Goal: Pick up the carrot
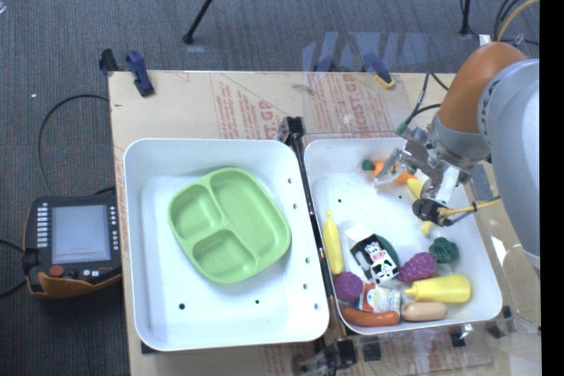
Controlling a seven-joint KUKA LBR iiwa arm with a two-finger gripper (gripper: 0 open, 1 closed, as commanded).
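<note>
Spanning the middle of the scene, a bare plywood bench (220, 101) printed with faded red lettering is seen, and two shallow white plastic bins are set on it side by side. The left bin (150, 277) is occupied by a glossy lime-green plate (229, 223), rounded at the corners and moulded into three compartments. Across the right bin (339, 158) the smooth grey arm (520, 136) with its orange band is reached in from the right, and the gripper (407, 172) is lowered at the bin's upper part. The carrot (379, 165), a small orange tapered piece with a green tip, is found there, touching or just beside the gripper; whether the pincer is spread or closed, or has hold of it, cannot be told. Lower in that bin a heap of toy food is piled: a long yellow corn cob (332, 244), a yellow bottle (438, 287), a knobbly purple grape bunch (418, 266), a cow-patterned carton (374, 256), a red sausage (372, 317) and a dark green leafy piece (443, 250).
</note>
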